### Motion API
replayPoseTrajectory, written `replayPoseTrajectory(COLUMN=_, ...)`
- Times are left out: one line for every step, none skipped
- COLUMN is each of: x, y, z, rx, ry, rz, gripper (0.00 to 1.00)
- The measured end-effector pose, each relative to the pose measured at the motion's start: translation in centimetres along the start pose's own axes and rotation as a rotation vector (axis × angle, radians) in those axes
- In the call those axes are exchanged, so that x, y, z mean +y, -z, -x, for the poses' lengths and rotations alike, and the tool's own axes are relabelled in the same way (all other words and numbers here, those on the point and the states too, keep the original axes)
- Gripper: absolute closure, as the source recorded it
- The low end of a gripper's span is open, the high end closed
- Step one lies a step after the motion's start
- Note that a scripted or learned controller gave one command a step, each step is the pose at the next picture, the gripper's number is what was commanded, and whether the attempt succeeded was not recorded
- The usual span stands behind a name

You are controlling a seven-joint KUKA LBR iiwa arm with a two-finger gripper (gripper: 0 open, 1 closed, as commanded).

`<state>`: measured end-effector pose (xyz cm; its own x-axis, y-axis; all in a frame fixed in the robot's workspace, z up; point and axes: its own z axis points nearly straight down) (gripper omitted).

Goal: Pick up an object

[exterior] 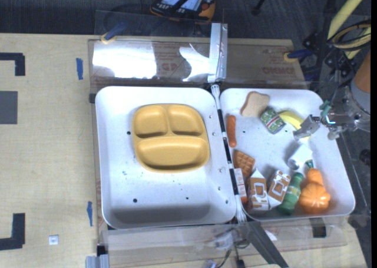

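Objects crowd the right bin (344, 161), none of them between the gripper's (315, 124) fingers; whether those fingers are spread or closed I cannot tell. The gripper hangs over the bin's far right part. Just to its left lie a banana (291, 119) and a green can (271, 121), whose label is too small to read, with a bread slice (254, 104) beyond them. Nearer the camera from the gripper sit an orange pumpkin (313, 192), a green bottle (291, 192) and two small cartons (268, 190) with printing that stays illegible. Farther left are a waffle (244, 161) and a sausage (231, 129) by the bin's wall. The left bin (112, 143) holds a yellow tray (171, 137), well apart from the gripper.
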<state>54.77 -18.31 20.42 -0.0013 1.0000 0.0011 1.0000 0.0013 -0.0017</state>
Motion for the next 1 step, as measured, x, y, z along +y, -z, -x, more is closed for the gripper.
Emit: replayPoseTrajectory(x=8.69, y=-8.38, z=2.24, rx=0.005, ry=-0.256, rz=0.001, gripper=0.00)
